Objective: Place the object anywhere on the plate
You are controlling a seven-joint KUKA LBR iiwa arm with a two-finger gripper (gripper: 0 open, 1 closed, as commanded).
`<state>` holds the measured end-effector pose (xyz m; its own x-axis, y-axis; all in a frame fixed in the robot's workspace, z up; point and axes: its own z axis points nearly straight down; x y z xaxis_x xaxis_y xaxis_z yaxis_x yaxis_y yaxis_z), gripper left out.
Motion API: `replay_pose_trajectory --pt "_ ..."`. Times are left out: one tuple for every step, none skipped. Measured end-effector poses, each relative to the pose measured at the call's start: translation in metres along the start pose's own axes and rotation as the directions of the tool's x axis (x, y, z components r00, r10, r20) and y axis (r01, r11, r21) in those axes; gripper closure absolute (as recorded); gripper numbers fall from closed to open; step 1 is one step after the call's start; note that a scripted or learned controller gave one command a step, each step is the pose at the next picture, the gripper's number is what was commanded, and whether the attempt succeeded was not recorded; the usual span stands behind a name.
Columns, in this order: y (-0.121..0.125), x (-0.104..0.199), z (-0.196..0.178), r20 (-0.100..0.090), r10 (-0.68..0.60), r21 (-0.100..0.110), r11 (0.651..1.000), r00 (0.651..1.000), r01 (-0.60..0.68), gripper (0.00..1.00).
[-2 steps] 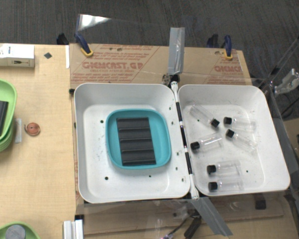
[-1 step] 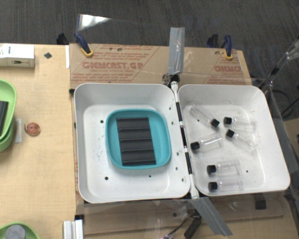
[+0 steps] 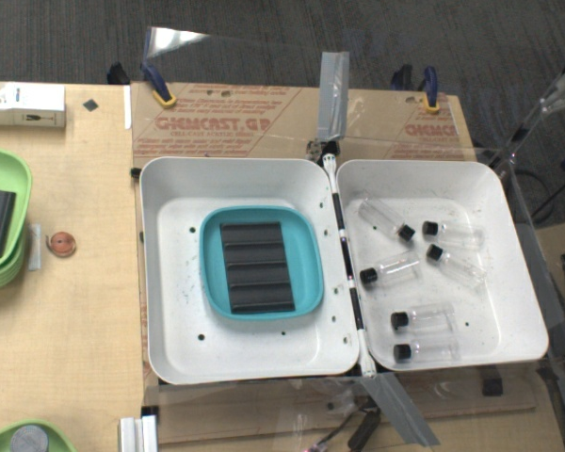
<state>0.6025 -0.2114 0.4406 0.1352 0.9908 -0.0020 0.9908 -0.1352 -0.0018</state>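
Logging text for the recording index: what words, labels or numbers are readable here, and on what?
"CHEMCAST GP": red print on the brown cardboard sheet behind the bins, partly blurred.
Same red print at the sheet's right end, cut off and blurred.
Small white box, top left: dark marks, too small to read.

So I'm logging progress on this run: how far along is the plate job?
Nothing looks done yet. The teal plate in the left bin carries only a dark ribbed insert, no vial. Nothing is in hand. Six clear vials with black caps, such as this vial, lie loose in the right bin. Picking one and setting it on the plate is all left.
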Motion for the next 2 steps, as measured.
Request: replay_pose_trajectory --pt "0.0 0.0 0.0 0.0 0.0 0.0 1.0 1.0 0.0 0.0" --pt "-0.001 0.011 0.199 -0.001 0.068 0.001 0.998 0.998 -0.068 0.0"
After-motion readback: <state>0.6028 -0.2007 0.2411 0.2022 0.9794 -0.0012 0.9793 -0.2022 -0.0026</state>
